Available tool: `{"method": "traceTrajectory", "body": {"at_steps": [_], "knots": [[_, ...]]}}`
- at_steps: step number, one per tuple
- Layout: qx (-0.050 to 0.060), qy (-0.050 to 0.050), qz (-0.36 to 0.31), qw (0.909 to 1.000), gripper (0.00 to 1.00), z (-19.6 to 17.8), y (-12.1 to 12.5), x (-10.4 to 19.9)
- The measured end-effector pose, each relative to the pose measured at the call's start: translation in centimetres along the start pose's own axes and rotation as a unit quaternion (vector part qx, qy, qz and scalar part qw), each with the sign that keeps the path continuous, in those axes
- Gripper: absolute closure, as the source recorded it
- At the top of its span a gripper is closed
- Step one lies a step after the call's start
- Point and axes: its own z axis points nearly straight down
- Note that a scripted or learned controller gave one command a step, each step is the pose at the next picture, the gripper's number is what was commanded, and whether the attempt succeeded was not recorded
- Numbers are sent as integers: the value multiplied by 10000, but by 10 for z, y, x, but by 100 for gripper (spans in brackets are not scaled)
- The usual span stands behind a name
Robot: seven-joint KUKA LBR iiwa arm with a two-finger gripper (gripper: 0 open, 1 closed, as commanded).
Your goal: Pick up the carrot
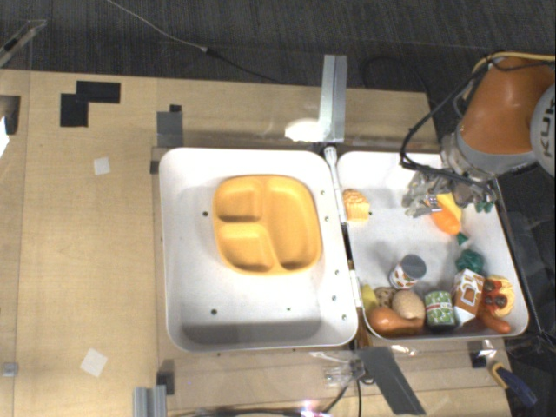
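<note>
- The carrot (446,216) lay in the right bin (382,241), near its far wall, so the arm could reach it.
- The end effector (439,200) sat right over the carrot; whether it pinched it, I cannot tell.

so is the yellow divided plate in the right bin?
No, the yellow divided plate lies in the left bin.

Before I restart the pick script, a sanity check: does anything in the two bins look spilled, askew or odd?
Nothing spilled or damaged. The yellow divided plate sits flat in the left bin. The right bin's toys are crowded into its near corner, some lying sideways, as loose toys would. The end effector is at the carrot near the far wall.
</note>
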Motion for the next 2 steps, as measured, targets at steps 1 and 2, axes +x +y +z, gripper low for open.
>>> {"method": "traceTrajectory", "body": {"at_steps": [1, 2], "knots": [[0, 106, 903, 9959, 100, 27, -48, 23], [-2, 110, 900, 9959, 0, 28, -47, 23]]}}
